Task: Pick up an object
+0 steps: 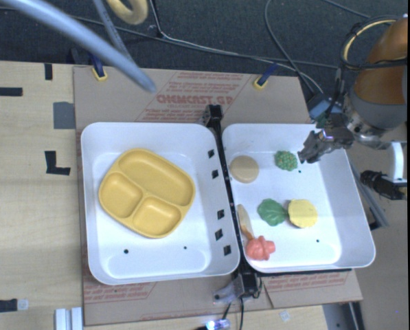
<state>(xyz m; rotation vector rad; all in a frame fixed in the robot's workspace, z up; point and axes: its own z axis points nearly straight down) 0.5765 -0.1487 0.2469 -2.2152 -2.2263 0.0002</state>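
The right bin (342,205) holds several small toy foods: a green broccoli-like piece (285,160), a tan round bun (244,168), a green leafy piece (272,212), a yellow block (303,213), a red-pink piece (259,248) and a thin tan stick (244,221). My gripper (313,150) hangs over the bin's upper right part, just right of the broccoli piece and apart from it. Nothing shows between its dark fingertips.
The left bin (95,150) carries a yellow divided plate (146,192). A black clip strip (218,177) runs between the bins. Cables (287,53) cross the dark floor behind the bench. A grey pole (74,29) slants across the upper left.
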